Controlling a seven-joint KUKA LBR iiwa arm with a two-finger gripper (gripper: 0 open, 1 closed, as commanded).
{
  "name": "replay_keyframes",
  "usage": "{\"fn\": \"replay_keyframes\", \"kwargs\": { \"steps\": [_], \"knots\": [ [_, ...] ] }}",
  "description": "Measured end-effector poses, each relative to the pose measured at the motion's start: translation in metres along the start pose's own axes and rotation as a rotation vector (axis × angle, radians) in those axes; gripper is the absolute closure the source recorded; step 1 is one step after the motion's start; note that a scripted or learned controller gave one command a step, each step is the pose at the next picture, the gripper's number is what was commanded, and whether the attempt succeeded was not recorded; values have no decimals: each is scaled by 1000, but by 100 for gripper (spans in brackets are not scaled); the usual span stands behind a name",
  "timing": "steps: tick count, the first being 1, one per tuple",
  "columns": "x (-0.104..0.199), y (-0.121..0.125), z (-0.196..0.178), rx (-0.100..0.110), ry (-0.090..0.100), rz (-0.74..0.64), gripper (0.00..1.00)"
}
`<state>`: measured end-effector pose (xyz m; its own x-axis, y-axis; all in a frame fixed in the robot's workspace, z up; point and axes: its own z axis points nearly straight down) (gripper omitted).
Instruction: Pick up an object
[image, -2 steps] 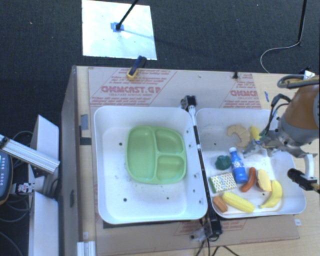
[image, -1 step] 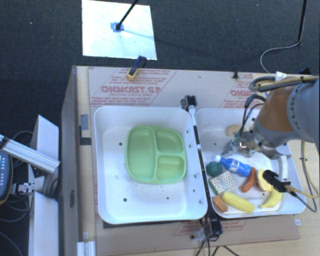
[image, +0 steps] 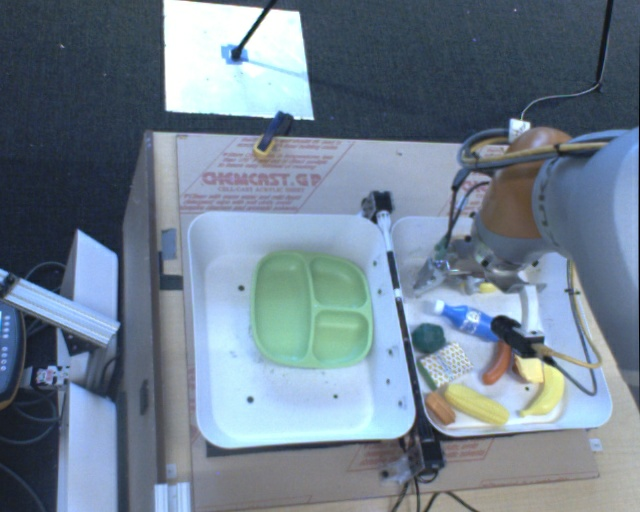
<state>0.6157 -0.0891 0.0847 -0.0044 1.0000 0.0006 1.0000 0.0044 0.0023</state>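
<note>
My gripper (image: 450, 270) hangs over the right white bin (image: 590, 405), above a blue plastic bottle (image: 466, 320), yellow corn cob (image: 476, 404), banana (image: 545, 395) and sausage (image: 496, 366); its grip state I cannot tell. The left white bin (image: 225, 400) holds a green divided plate (image: 310, 308).

Arm (image: 590, 190) cut off right; pincer (image: 440, 275) fingers indistinct.

Dark carpet floor (image: 80, 120) across upper frame; pale square sheet (image: 235, 60) upper centre; cardboard-topped desk (image: 300, 170) centre; aluminium rail (image: 60, 305) at left edge.
</note>
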Motion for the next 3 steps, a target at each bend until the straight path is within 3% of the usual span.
{"fn": "replay_keyframes", "kwargs": {
  "steps": [1,3],
  "knots": [
    [4,51,0,-1,-1,-1,0],
    [-19,54,-1,-2,-2,3,0]
  ]
}}
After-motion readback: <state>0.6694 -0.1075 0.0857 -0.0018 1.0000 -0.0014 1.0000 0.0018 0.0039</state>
